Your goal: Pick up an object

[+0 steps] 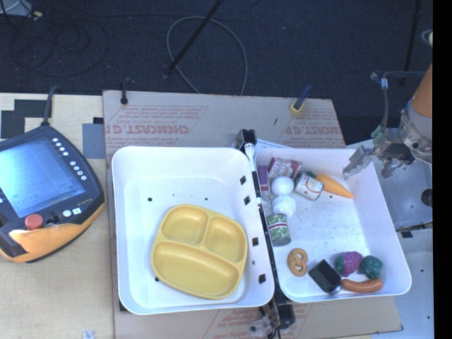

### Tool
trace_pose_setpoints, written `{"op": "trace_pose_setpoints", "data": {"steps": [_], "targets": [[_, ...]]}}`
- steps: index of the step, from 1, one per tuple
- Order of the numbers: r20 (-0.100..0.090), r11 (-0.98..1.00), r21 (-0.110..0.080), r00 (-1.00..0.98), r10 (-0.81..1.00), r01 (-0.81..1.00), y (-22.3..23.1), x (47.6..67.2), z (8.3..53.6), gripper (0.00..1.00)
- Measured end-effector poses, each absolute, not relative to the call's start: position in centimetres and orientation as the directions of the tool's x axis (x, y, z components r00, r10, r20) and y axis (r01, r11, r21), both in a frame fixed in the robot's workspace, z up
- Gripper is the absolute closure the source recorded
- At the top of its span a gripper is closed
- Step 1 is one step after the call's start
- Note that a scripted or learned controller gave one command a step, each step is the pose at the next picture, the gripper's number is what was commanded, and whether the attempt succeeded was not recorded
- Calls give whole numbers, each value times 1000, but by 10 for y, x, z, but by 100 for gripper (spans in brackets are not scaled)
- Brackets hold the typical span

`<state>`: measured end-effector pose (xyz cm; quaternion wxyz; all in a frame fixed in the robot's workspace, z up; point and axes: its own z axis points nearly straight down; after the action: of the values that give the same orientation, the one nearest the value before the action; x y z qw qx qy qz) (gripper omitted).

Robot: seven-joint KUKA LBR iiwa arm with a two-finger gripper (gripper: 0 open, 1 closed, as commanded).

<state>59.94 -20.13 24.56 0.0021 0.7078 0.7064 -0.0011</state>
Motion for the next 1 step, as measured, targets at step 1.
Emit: {"op": "trace_pose_setpoints", "data": {"steps": [1], "targets": [[4,4,-12,-4,1000,1000,-201,635,138,0]]}}
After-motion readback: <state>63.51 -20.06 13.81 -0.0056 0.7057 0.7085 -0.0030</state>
